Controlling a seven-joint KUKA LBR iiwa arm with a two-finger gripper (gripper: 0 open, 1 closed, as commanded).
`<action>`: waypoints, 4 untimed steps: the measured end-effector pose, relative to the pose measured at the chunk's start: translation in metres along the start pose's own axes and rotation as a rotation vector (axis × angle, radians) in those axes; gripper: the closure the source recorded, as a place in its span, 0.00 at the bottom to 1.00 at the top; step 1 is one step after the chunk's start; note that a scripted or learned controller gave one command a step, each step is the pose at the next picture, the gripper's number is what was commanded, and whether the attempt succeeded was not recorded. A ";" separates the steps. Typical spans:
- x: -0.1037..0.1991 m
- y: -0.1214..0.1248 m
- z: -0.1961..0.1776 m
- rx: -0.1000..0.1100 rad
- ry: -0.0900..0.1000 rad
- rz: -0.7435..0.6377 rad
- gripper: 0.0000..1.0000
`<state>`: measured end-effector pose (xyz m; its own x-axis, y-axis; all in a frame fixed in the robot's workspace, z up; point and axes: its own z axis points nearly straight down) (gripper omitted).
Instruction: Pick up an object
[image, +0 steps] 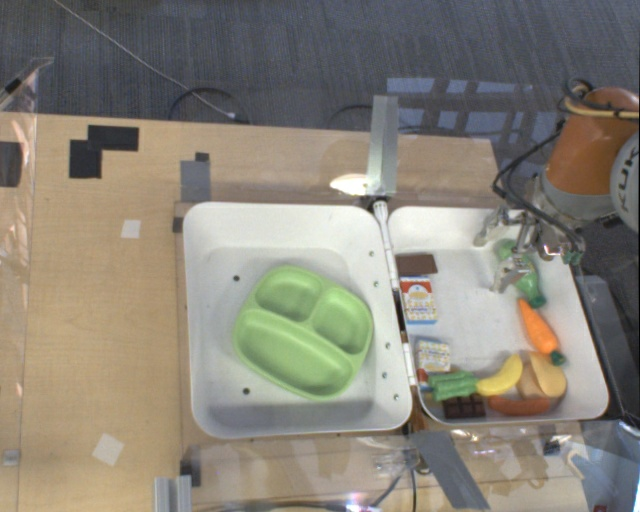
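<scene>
Nearest the onlooker, along the front wall of the right bin: a dark brown chocolate-bar piece, a green block just above it, a yellow banana touching the green block's right end, a red-orange flat piece beneath the banana, and a tan wedge-shaped item at the right, all crowded together in the front right corner. Just behind this cluster, near the bin's left wall, lies a small pale printed packet. Further back against the same wall stands a white carton with red and blue print, and behind it a flat brown rectangle. On the right side of the bin an orange carrot lies slantwise, its green stub toward the front; behind it sits a small green object, close beneath the arm's tooling. The left bin holds one green divided plate, three compartments, lying flat and slightly turned, near the bin's centre. Both bins sit side by side, rims touching, on a pale wooden desk bearing black tape marks at its far left. Farthest back on the right, the gripper hangs over the rear right part of the right bin, below the orange band; whether its jaws are spread or pressed together cannot be told, and no item is seen between them.
</scene>
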<state>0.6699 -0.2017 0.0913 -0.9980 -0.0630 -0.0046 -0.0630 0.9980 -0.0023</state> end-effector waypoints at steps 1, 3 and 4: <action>0.071 0.007 0.002 0.001 -0.006 0.014 0.00; 0.110 0.005 0.001 0.002 -0.010 -0.088 0.00; 0.104 0.005 -0.014 0.008 -0.027 -0.095 1.00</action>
<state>0.5659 -0.2031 0.1053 -0.9871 -0.1573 -0.0309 -0.1570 0.9875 -0.0117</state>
